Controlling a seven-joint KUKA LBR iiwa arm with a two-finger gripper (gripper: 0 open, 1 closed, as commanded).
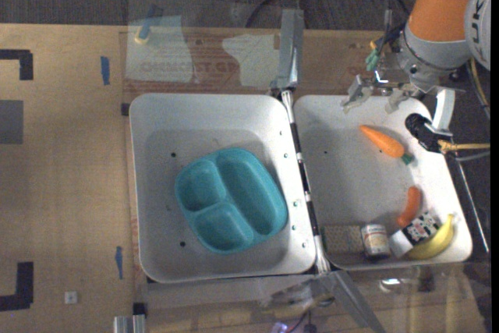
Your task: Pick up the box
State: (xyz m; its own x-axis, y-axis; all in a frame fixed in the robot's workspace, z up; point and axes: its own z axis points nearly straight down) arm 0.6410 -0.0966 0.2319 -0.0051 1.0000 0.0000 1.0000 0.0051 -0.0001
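Observation:
The box (421, 228) is small, white with black and red marks, and lies in the front right corner of the right bin (335, 168). It rests against a banana (437, 240). My gripper (380, 95) hangs over that bin's back edge, well behind the box. Its two fingers are spread apart and open, with nothing between them.
A carrot (383, 141) lies just in front of the gripper. A smaller orange vegetable (411, 204) and a small can (375, 240) sit close to the box. The left bin (156, 129) holds a teal divided plate (229, 199). A metal divider (302, 183) separates the bins.

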